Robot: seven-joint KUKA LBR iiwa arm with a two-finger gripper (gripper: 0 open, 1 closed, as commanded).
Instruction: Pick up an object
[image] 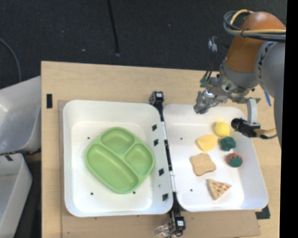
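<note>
From the camera view, the gripper (202, 105) hangs over the far edge of the right bin (254, 193), at the end of the grey arm (249, 51) with its orange band; whether it is spread or pressed together I cannot tell, and nothing is visible in its grasp.

No single object is named, so any toy food in that bin would serve; all of it lies nearer the camera than the gripper. Closest is the yellow ball (222, 128), just to the gripper's right and a little toward the camera; beyond it come the yellow wedge (206, 142) and the dark green piece (227, 143), then the toast slice (202, 164) and the red-and-green piece (235, 160); the pizza slice (218, 189) lies farthest off, near the bin's front.

These look like small play-food pieces, so probably light and stiff, perhaps smooth enough to slip; the ball may roll away from a poor pinch and wants taking across its middle; the toast and pizza lie flat and low, so they would need gripping across their edges.

The ball, wedge and green piece sit close together, which may crowd a descent; the black fitting (246, 127) at the bin's right rim lies just beside the ball. Well to the gripper's left, across the divider, the left bin (68, 196) holds a green divided plate (119, 159), out of the way.
</note>
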